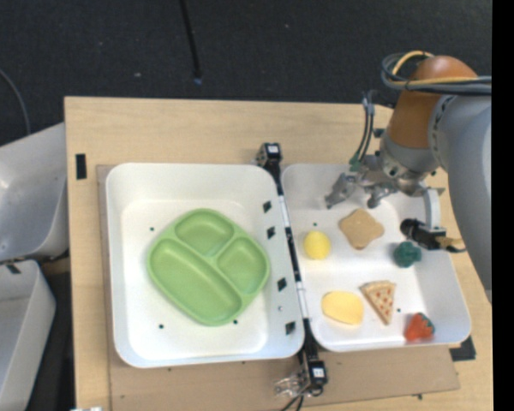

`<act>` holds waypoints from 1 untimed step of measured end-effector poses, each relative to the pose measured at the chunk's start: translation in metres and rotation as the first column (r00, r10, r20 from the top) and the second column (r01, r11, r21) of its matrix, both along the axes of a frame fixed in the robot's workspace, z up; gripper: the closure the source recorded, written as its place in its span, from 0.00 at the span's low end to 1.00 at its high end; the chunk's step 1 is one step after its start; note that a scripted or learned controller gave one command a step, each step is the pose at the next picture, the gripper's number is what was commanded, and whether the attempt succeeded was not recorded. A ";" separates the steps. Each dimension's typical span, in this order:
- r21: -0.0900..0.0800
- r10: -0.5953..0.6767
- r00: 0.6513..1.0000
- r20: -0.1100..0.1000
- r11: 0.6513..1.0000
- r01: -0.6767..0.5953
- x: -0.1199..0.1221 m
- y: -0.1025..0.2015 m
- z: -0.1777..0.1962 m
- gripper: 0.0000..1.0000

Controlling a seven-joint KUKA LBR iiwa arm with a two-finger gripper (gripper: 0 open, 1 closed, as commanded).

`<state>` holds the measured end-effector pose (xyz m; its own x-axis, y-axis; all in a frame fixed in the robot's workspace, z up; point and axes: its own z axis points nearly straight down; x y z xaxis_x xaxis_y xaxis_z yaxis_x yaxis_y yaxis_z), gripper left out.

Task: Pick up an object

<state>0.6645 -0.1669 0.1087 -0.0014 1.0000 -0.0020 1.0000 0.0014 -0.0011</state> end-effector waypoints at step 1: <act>-0.003 0.001 1.000 0.007 1.000 -0.001 0.002 -0.001 0.015 1.00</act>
<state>0.6661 -0.1681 0.1236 -0.0027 1.0000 -0.0047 1.0000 0.0027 0.0057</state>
